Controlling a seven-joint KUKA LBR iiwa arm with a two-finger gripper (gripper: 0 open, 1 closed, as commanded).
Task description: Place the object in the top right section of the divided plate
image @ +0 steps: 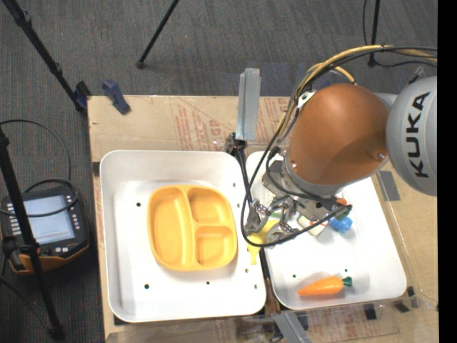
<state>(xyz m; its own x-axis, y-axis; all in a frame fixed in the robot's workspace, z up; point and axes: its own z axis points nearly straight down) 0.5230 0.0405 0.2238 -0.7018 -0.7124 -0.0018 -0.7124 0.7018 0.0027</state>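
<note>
Carrot toy (pixel 322 286), orange with a green stub at its right end, lies on its side near the front of the right bin (pixel 371 274). Behind it, a blue object (pixel 343 224) sits by the gripper (pixel 275 224), with something yellow (pixel 261 233) under the fingers at the bin's left wall; finger state cannot be told, cables hide it. Left bin (pixel 121 191) holds the yellow divided plate (pixel 191 227), all three sections bare.
</note>
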